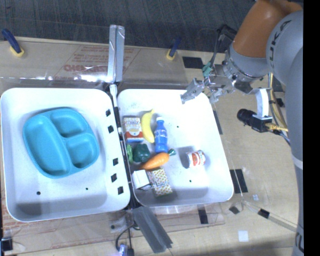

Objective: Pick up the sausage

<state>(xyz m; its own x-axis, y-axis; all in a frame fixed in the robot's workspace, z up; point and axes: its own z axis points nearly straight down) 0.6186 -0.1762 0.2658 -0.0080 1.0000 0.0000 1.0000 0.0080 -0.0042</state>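
My gripper (pixel 201 94) hangs over the far rim of the right bin (pixel 216 169), open with nothing between its fingers. Below it the bin holds a cluster at its left side: a red-and-white packet (pixel 132 128), a banana (pixel 147 126), a blue bottle (pixel 160 136), a green item (pixel 140 152) and an orange carrot-shaped piece (pixel 156 161). A small red-and-white can (pixel 196 158) lies apart to the right. I cannot tell which of these is the sausage. The gripper is well away from all of them.
A blue divided plate (pixel 61 141) lies in the left bin (pixel 10 196). A patterned box (pixel 161 182) and a white piece (pixel 141 179) sit at the right bin's near edge. A metal post (pixel 116 52) stands between the bins at the back.
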